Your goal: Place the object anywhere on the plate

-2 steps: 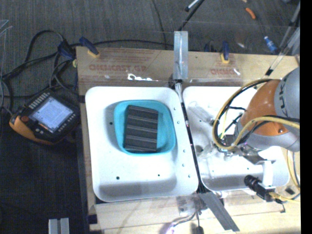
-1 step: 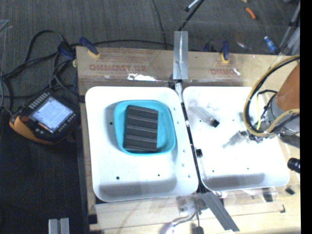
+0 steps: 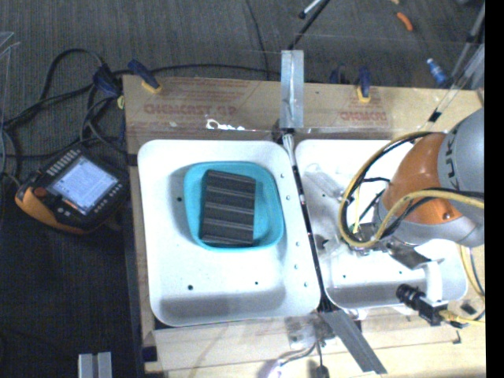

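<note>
A dark grey ribbed block [image 3: 228,207] lies flat on the light blue plate [image 3: 272,211], which sits in the left white bin [image 3: 165,282]. The block covers most of the plate's middle, with blue rim showing all around it. My arm, grey with an orange band [image 3: 421,179], hangs over the right bin [image 3: 370,286], well apart from the plate. My gripper [image 3: 358,239] points down into the right bin beneath the wrist, and cables and the wrist body hide most of it. I see nothing held in it.
Yellow and black cables [image 3: 362,195] loop around the wrist. A faint clear item [image 3: 319,183] lies in the right bin's back left. A metal post [image 3: 291,89] stands behind the bins' divide. A teach pendant [image 3: 75,191] lies on the floor at left.
</note>
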You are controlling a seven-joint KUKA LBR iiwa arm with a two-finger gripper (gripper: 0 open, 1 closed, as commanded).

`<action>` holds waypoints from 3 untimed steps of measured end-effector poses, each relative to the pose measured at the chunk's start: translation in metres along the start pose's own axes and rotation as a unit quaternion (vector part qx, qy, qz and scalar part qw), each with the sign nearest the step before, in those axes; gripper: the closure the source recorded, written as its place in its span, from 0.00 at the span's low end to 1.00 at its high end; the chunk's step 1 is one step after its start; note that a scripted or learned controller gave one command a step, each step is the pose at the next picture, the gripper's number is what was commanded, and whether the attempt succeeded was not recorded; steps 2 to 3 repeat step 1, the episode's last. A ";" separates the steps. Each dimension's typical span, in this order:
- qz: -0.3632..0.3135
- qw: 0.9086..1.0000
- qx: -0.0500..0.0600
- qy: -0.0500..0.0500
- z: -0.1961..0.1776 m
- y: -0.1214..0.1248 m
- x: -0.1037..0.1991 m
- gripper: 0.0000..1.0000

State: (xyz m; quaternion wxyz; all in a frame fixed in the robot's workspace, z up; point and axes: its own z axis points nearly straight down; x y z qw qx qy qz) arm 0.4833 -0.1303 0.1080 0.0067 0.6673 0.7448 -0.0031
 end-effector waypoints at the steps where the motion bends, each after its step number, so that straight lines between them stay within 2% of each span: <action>1: 0.011 1.000 0.003 0.005 -0.218 -0.006 -0.076 0.00; 3: 0.011 1.000 0.003 0.005 -0.218 -0.006 -0.076 0.00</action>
